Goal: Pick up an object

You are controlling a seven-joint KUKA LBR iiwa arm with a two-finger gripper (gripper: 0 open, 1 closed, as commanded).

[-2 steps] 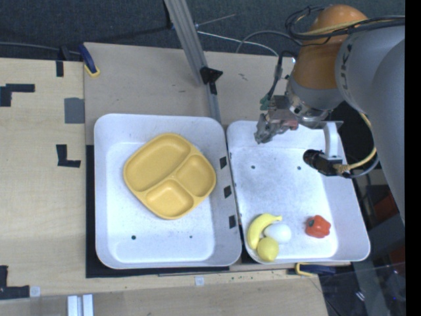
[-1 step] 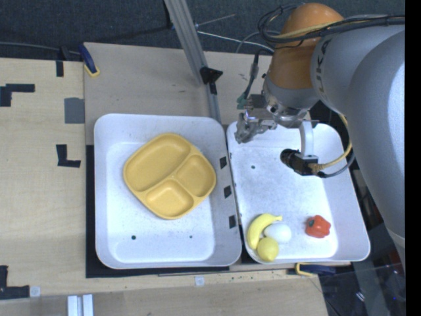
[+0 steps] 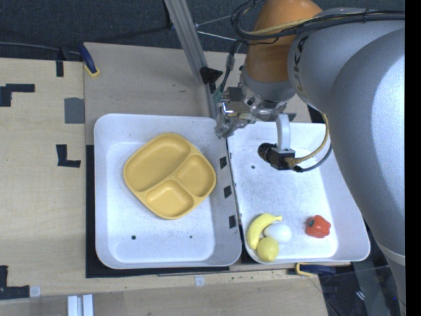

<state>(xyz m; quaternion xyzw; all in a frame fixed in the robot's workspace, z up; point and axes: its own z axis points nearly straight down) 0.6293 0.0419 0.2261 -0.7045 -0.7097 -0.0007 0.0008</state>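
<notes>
Yellow banana [image 3: 260, 226], curved, was seen at the right bin's [image 3: 329, 176] near-left corner, touched by a white egg [image 3: 279, 232] and a yellow lemon [image 3: 268, 249]; a red pepper-like piece [image 3: 318, 226] sat just beside. A yellow three-compartment plate [image 3: 170, 175] was held by the left bin [image 3: 108, 196]. The gripper [image 3: 227, 120] was seen over the bins' shared far edge, its detail too blurred to make out.

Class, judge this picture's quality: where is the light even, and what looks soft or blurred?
Camera view: even overhead light, the yellow divided plate crisp with only a faint shadow in the left bin; the big grey arm, nearest the lens, looks soft; no strong glare on the right bin.
</notes>
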